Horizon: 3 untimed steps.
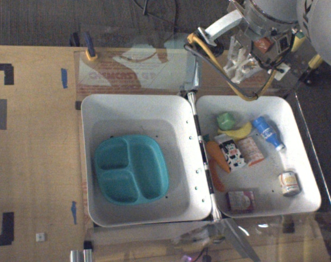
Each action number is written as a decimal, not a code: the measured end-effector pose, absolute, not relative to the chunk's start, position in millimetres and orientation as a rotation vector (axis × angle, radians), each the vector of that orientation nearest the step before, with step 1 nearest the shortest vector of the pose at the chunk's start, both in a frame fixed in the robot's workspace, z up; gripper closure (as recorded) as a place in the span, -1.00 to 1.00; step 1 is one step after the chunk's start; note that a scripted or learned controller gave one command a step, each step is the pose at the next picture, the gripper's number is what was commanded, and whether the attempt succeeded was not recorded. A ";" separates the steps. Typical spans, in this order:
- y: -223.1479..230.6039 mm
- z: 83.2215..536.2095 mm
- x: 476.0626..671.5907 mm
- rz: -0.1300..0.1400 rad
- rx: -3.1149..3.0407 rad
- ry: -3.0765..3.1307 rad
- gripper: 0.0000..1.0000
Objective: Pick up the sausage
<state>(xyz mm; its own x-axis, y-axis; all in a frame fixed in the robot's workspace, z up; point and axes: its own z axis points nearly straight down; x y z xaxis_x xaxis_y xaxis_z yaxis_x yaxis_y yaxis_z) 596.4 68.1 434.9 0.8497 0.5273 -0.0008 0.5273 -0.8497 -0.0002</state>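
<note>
Above the far rim of the right bin [304, 146], hanging over the bench rather than over the bin's contents: gripper [239, 71], white, under the grey wrist with its orange band, ringed by a looping yellow cable [220, 64]. Spread or pressed together: cannot tell from this slant. Nothing seen held in it. Down in the right bin, along the left wall and well apart from the gripper: sausage [217, 181], reddish-brown, lying lengthwise toward the near left corner. Touching its far end and partly over it: carrot [216, 156], orange, angled along the same wall. Just beside the carrot: small carton with a black-and-white cow pattern [233, 154], and against that a pinkish box [252, 150]. Toward the far side of the bin: green round item [226, 119], with a banana [236, 130] touching its near edge. Right of the banana: blue bottle [268, 133], lying tilted. Near the right wall: small can [289, 183], upright. At the near wall, just right of the sausage's end: purple packet [240, 200]. In the left bin [100, 111]: teal divided plate [131, 170], three compartments, sitting a little left of centre. Behind the left bin, at the bench's far edge: yellow and blue clamp [90, 48].
</note>
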 end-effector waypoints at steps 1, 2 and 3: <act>72.2 444.5 596.6 0.003 -3.017 -0.875 1.00; 72.2 444.6 596.5 0.004 -3.017 -0.873 -1.00; 124.2 333.1 537.0 0.002 -3.081 -0.611 -1.00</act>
